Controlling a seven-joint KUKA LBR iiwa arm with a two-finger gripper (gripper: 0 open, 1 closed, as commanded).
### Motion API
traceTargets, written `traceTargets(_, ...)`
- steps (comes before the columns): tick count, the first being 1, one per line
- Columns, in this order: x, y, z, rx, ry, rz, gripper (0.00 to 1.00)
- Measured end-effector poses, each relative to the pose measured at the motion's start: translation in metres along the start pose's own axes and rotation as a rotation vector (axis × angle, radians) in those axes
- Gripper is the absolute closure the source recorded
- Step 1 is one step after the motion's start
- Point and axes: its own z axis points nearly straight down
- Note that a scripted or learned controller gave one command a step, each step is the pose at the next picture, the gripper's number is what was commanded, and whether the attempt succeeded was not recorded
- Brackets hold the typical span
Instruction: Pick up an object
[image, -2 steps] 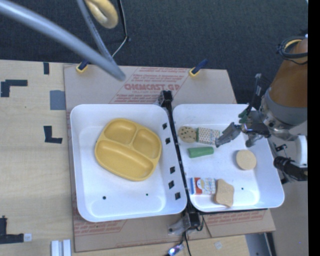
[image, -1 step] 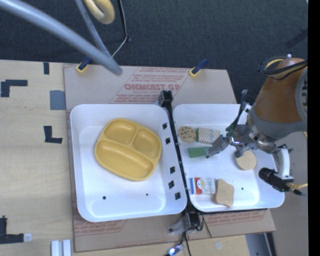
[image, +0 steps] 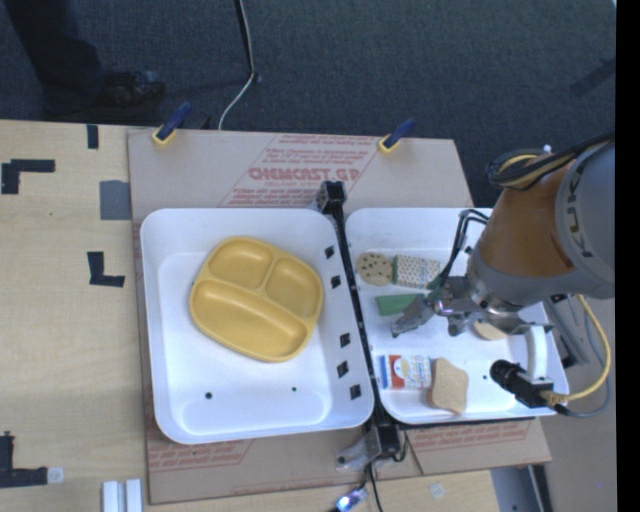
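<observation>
The grey two-finger gripper (image: 418, 317) hangs low in the right white bin (image: 470, 222), just beside a flat green block (image: 396, 302). Its fingers look slightly spread with nothing between them, though the slanted view makes that hard to judge.

Close by lie a round tan speckled cookie (image: 374, 267), a pale green-patterned packet (image: 416, 270), a small red-and-white carton (image: 404, 372) and a tan bread-like slice (image: 449, 386). The yellow divided plastic plate (image: 257, 297) sits alone in the left white bin (image: 170, 400).

The likeliest failure is the fingertips landing on the green block's edge and pushing it toward the bin divider (image: 345, 290) rather than straddling it. Because the block is flat, the fingers may also scrape the floor and shut on air.
</observation>
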Motion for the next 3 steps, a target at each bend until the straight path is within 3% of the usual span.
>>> traceTargets(1,-0.001,0.005,0.046,0.0,0.0,0.0,0.0)
traceTargets(2,0.0,0.006,0.034,-0.003,0.0,-0.001,1.0)
traceTargets(3,-0.009,0.006,-0.024,-0.012,-0.002,0.0,1.0)
